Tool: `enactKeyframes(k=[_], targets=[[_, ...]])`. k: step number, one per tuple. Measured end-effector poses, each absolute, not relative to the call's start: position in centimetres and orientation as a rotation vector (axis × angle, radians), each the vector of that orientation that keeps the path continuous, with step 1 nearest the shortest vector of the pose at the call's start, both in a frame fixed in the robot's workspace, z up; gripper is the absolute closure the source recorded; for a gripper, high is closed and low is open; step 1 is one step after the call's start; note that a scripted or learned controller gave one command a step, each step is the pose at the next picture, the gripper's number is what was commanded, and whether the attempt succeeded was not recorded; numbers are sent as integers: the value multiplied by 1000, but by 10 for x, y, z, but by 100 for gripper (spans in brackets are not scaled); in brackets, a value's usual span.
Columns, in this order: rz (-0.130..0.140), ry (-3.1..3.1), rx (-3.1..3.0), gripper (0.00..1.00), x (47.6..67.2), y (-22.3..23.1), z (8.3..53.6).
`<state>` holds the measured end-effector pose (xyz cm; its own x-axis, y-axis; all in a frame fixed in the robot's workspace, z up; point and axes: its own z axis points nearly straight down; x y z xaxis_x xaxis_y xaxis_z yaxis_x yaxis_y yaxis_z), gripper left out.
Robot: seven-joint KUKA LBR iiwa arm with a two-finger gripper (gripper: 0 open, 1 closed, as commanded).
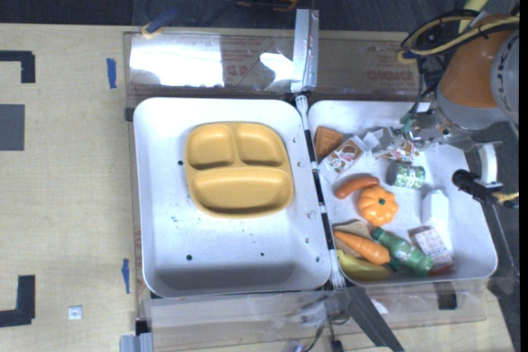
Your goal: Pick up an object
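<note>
Right, two white bins side by side. Left bin (157, 202) holds a yellow divided tray (239, 167), set toward the far half; plenty of bare floor round it, esp. along the near edge and left wall.

Right bin (478, 260) is where the clutter is. Along the divider side: an orange wedge (327, 139) at the far end w/ a small printed packet (346, 154) just beside it, then a sausage-like piece (355, 184), a small pumpkin (377, 205) touching it, a carrot (361, 244) and a green bottle (402, 251) overlapping near the front wall, a banana (363, 266) tucked under them at the front rim. A red-and-white packet (431, 243) lies near the front right; a white piece (435, 206) just behind it.

Gripper (410, 130) sits low over the far part of the right bin, arm coming in from the right. Tips are among crumpled wrappers (402, 152) and a small green can (407, 174); can't tell if they're spread or pinching anything. Open floor in that bin is mostly the right side, near the far right wall.
</note>
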<state>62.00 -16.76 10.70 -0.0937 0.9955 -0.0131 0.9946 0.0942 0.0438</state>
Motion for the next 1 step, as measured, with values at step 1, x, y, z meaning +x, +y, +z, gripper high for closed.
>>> enactKeyframes(k=[1], targets=[[39,2259,2118,0,617,-165,107]])
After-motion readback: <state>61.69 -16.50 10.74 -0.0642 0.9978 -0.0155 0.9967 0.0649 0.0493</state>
